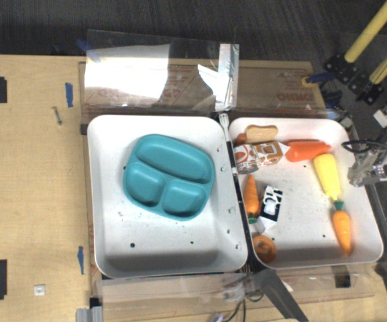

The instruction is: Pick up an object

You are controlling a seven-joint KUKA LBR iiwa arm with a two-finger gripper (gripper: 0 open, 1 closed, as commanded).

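Observation:
The right white bin [364, 250] holds several toy foods. A tan bun [260, 134] lies at its far left, with an orange-and-white packet [257, 156] just in front of it. An orange piece [307, 150] lies beside a yellow one [327, 173]. Near the right wall is a small carrot [341, 228]. A second carrot [251, 194] lies along the left wall next to a black-and-white card [271, 203]. A brown round item [265, 247] sits in the near left corner.
The left white bin [106, 247] holds a teal divided plate [168, 176]. A grey metal fitting with black cables [369, 165] hangs at the right bin's right rim. Yellow poles [377, 22] stand at the top right. A clear plastic sheet [159, 79] lies behind the bins.

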